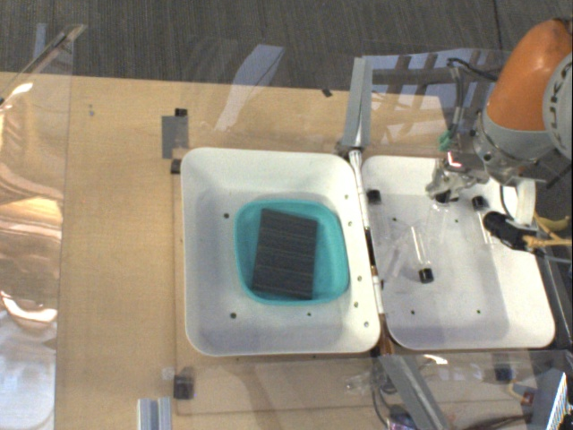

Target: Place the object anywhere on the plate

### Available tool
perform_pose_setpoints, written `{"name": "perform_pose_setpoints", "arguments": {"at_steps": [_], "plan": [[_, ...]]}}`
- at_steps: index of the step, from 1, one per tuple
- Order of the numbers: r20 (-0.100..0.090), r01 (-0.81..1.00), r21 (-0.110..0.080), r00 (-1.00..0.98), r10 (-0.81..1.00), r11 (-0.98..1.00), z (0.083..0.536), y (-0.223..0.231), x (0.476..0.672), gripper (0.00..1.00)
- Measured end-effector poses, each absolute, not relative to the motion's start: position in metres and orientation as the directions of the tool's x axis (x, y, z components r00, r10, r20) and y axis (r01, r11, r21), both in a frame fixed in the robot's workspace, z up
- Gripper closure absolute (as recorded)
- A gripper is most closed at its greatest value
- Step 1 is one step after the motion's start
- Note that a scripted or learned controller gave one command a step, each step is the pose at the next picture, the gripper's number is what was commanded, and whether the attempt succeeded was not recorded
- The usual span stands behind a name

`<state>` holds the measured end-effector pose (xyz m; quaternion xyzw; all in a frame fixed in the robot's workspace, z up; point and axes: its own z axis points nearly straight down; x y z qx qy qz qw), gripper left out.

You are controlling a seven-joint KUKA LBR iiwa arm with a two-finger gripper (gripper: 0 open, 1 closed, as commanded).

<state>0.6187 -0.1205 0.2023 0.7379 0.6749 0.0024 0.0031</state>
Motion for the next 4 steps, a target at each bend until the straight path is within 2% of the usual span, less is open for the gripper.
{"name": "perform_pose_setpoints", "arguments": {"at_steps": [1, 2, 3, 4], "plan": [[0.000, 1.000, 0.004, 0.012, 1.000, -0.012, 0.185, -0.042, 0.580, 1.00], [0.000, 0.992, 0.005, -0.125, 0.992, 0.125, 0.185, 0.028, 0.520, 1.00], [0.000, 0.992, 0.005, -0.124, 0.992, 0.124, 0.185, 0.028, 0.520, 0.00], [-0.001, 0.989, 0.009, -0.145, 0.989, 0.145, 0.209, -0.016, 0.572, 0.00]]}}
